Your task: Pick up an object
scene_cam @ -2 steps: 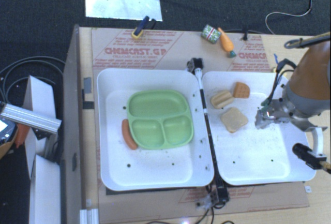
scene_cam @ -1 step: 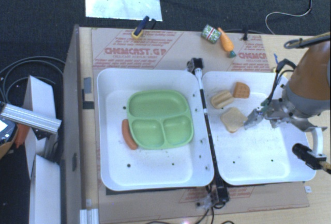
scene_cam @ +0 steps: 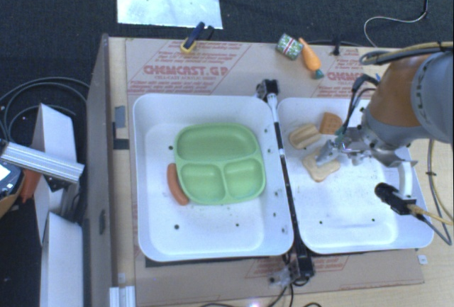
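Tray (scene_cam: 218,162) in left bin (scene_cam: 159,227)
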You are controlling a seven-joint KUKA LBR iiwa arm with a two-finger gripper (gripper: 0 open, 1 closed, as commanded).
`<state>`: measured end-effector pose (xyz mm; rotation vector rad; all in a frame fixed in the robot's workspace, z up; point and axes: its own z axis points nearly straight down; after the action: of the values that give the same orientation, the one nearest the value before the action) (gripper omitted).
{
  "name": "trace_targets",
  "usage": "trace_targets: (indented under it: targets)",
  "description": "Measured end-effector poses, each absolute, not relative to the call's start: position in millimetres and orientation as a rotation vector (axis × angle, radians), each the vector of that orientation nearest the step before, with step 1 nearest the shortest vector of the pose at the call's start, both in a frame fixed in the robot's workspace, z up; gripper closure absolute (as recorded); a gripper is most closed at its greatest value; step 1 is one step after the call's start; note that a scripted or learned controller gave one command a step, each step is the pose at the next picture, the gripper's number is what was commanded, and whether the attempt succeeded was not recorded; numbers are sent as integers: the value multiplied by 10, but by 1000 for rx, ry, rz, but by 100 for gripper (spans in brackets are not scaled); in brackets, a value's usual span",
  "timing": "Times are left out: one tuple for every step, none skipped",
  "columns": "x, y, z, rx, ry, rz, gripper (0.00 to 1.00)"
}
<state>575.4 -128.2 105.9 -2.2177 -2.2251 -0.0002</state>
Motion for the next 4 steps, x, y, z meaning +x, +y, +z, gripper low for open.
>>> trace_targets:
  targets:
    - [5771,-1098,888,-2225,-2230,-6,0]
    - [5789,-1100,1000,-2226,-2235,-11,100]
    - [5431,-1147,840,-2220,-2223,0,100]
    - [5558,-1559,1329,-2224,-2225,-1,100]
